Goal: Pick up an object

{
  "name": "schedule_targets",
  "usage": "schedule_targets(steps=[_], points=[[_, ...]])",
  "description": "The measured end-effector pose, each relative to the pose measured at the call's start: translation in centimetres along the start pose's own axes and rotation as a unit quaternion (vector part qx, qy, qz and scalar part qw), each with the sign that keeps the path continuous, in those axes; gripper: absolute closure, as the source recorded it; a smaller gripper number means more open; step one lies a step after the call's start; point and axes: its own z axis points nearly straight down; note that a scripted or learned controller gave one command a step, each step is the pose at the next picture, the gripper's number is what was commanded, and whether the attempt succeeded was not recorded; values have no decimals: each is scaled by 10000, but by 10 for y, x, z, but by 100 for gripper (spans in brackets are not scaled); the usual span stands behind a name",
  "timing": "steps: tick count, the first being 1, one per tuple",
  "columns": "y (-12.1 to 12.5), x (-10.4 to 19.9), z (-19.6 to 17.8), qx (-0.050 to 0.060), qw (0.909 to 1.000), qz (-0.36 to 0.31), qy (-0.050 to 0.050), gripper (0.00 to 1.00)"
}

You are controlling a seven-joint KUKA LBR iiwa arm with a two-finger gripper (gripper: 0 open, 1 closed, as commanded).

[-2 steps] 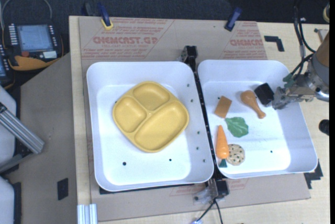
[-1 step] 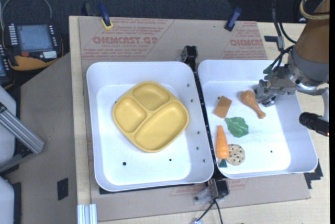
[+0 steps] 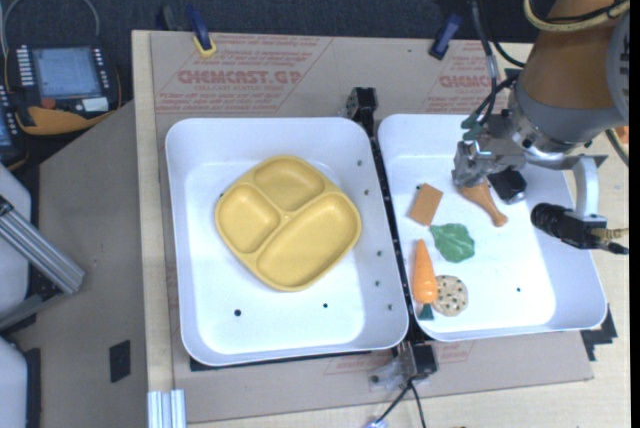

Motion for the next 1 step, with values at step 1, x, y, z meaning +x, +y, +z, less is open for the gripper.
schedule_targets(steps=[1], points=[[8,54,13,24,10000,15,-1,100]])
